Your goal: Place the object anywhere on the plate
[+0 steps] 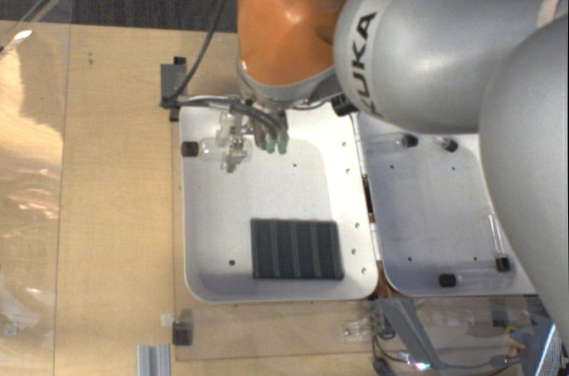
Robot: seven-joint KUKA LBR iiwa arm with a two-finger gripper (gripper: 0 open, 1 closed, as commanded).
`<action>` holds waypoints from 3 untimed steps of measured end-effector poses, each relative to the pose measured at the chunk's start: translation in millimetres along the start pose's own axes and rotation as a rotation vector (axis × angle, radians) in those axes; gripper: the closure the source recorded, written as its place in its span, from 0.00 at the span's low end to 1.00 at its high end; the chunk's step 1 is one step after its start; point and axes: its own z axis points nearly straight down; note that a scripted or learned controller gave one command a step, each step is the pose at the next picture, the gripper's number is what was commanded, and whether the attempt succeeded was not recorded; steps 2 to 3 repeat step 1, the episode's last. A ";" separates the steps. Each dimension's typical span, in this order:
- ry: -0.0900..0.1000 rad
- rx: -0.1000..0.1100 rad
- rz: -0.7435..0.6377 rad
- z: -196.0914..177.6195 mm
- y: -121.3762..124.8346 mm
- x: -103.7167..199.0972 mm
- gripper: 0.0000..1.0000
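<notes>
The grey arm [444,36] reaches in from the right, its thick body filling the upper right of the view. The orange band [284,19] sits above the wrist, which points downward. Below it hangs the claw [253,134], small and blurred, its tips seemingly green-marked.

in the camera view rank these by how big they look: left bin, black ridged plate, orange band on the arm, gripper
1. left bin
2. orange band, though it sits nearer the camera, so it may look oversized
3. black ridged plate
4. gripper
</notes>
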 end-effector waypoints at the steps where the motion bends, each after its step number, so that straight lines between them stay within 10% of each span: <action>1: 0.004 0.002 0.162 57.8 6.5 -48.6 1.00; 3: 0.004 0.002 0.162 57.8 6.5 -48.6 1.00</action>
